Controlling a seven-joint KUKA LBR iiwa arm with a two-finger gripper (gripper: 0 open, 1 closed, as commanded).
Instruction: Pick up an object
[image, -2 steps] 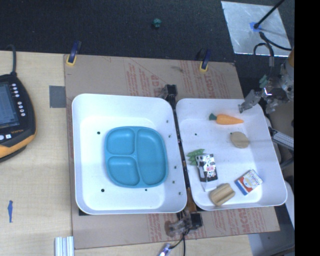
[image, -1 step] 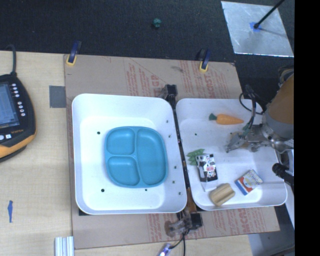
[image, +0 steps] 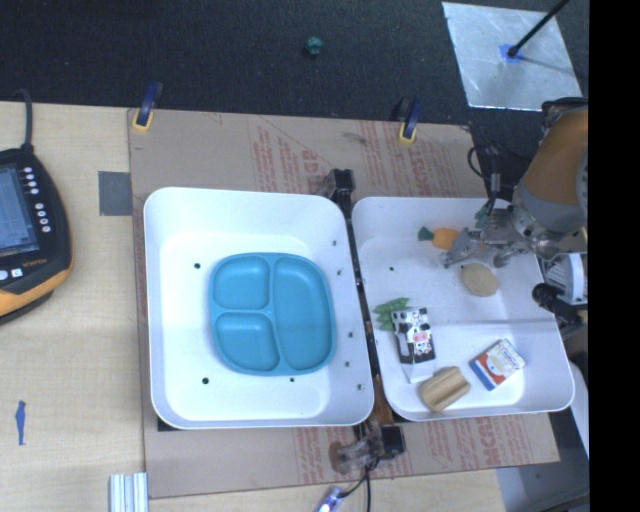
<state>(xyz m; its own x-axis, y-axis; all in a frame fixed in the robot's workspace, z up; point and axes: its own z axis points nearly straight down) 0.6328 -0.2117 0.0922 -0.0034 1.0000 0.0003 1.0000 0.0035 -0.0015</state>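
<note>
My gripper (image: 480, 250) hangs low over the back of the right bin (image: 540, 400), with its fingers spread open and nothing between them. Just in front of it lies a round tan lump (image: 481, 282). A small orange carrot-like piece (image: 441, 238) sits to the gripper's left. Nearer the front of that bin lie a green leafy toy (image: 392, 311), a black-and-white packet (image: 414, 336), a tan roll (image: 443, 388) and a small blue, white and red box (image: 497, 363). A blue divided plate (image: 272, 312) rests in the left bin (image: 170, 220).
The arm (image: 555, 165) comes in from the right over the right bin's far corner. A teach pendant (image: 25, 235) lies on the bench at far left. Clamps (image: 147, 105) (image: 405, 117) hold the cardboard's back edge. The two bins meet at a ridge (image: 355, 300).
</note>
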